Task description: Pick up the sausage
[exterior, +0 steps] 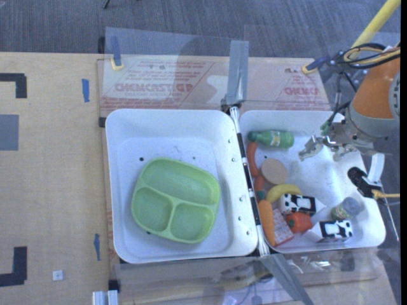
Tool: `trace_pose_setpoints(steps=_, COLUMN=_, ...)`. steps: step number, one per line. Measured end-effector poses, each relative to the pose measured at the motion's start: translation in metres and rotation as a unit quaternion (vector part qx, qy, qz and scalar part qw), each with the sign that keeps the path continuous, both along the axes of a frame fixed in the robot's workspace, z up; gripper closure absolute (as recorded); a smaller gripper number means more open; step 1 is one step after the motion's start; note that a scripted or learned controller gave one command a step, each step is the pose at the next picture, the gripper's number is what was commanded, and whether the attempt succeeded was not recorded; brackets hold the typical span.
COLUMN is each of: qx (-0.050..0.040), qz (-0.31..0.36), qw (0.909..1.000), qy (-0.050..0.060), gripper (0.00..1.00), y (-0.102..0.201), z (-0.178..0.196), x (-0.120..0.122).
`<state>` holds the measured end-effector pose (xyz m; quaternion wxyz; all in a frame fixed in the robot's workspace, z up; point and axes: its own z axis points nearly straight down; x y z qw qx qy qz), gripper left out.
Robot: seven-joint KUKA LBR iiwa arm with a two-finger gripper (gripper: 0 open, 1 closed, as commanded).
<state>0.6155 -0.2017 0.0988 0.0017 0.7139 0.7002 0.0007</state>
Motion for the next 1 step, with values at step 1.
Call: trace_pose_setpoints(steps=1, qx=0.0013, qz=-0.187, qw=0.9824, qy=0.001, gripper=0.00, y=0.0301, z=-0.0128, x=-0.0334)
